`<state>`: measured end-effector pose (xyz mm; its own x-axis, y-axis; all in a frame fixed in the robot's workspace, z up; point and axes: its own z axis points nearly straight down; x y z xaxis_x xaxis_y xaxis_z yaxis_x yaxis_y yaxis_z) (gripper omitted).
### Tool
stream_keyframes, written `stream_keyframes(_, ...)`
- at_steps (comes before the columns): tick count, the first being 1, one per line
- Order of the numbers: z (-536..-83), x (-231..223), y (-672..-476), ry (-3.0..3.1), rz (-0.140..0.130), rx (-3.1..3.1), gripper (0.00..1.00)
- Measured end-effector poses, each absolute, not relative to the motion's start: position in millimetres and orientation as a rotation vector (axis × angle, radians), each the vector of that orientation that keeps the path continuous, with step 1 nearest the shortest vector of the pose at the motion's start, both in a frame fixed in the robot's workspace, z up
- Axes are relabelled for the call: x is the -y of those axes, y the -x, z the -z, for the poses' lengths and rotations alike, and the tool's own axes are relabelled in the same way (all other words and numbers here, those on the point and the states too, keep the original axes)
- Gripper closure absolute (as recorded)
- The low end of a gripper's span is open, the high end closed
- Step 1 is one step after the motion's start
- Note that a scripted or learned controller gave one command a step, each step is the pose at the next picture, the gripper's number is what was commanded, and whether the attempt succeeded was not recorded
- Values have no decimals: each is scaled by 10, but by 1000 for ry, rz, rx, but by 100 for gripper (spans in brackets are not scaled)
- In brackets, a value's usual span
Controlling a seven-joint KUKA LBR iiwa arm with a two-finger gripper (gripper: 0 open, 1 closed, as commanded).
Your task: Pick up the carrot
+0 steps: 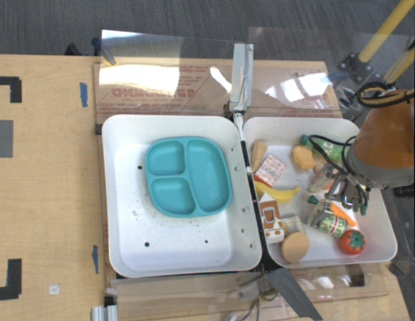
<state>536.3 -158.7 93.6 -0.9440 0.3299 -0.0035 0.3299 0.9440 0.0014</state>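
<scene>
Hovering low over the right-hand bin (388, 246), the end effector (343, 196) sits at about three o'clock in the frame, right above a clutter of toy food. Is it clamped on anything? Cannot tell: the metal parts blur together with what lies beneath. The carrot (343, 213) lies just below it, orange, slanting toward five o'clock and touching a green and red can (329, 224). A tomato (352, 242) sits near the bin's five o'clock corner, just beside the carrot's lower end. Over at nine o'clock from the end effector there's a banana (278, 193), with a red and white packet (270, 170) above it and a small carton (271, 219) below. A tan, round item (295, 247) rests at the bin's six o'clock edge, and a yellow lump (303, 157) sits toward twelve. In the left-hand bin (120, 246), a teal divided plate (188, 176) lies flat near the middle. Both bins stand side by side on the desk (40, 179).
</scene>
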Motion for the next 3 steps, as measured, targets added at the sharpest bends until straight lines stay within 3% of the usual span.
stream_keyframes(1, -1038, 1583, -5377, -522, 0, -3089, 100)
stream_keyframes(2, -2635, 1185, -5363, -451, 0, -3089, 100)
stream_keyframes(3, -2288, 1491, -4846, 381, 1, -3116, 100)
